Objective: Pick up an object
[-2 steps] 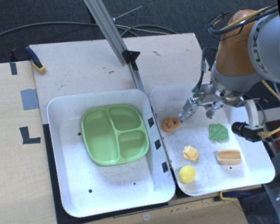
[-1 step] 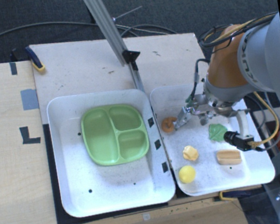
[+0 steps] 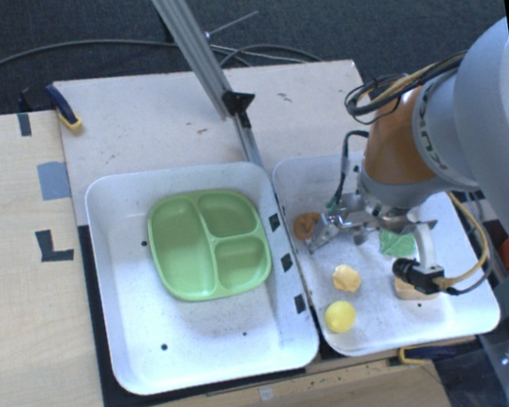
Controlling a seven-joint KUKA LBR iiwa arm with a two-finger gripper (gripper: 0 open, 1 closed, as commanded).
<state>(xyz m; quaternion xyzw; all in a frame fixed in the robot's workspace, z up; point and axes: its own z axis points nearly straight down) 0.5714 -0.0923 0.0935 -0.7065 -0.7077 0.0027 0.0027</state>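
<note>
Nothing is lifted yet, as far as I can judge: every object I can see lies on a bin floor, so the whole pick is ahead of me. My arm reaches in over the right bin [image 3: 478, 306], and my pincer [image 3: 321, 233] sits low at that bin's left side, close to the divider between the two bins. Whether it is released or clenched I cannot tell; the metal parts at the tip blur together from this height.

Right at my tip, just to its left, lies a small brown object [image 3: 306, 226]. It looks to be touching my pincer or very nearly so, but I can't see it gripped, so I won't claim it. That's my likeliest candidate.

Below my pincer, a little apart, sits a pale yellow lump [image 3: 346, 278], and further below that a yellow ball [image 3: 340, 316] near the bin's front-left corner. Off to my right, under my wrist, a green scrap [image 3: 397, 243] peeks out, and beyond it a tan piece [image 3: 405, 289] sits partly behind a black cable fitting.

Well away to my left, across the divider, the left bin [image 3: 133, 339] holds a green divided plate [image 3: 210, 243]; that one is out of play from where I am.

So: approach apparently made, grasp unconfirmed, lift not begun.
</note>
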